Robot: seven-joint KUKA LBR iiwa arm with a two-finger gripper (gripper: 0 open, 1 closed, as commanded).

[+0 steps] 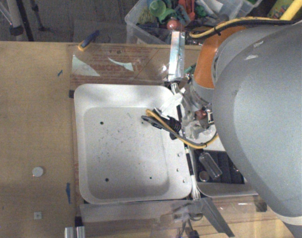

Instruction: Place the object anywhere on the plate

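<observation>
We see the gripper (194, 119) at the seam between the two bins, below the orange band (204, 66); the arm's grey body hides it from above, so we cannot tell how it is set or whether it holds anything. A yellow and black cable (163, 124) loops leftward from it over the left bin (81, 133). Just below the gripper, a small grey object (210, 164) lies on a dark surface in the right bin (225, 188). Faint print on the clear sheet (121, 63) above is too blurred to read.
</observation>
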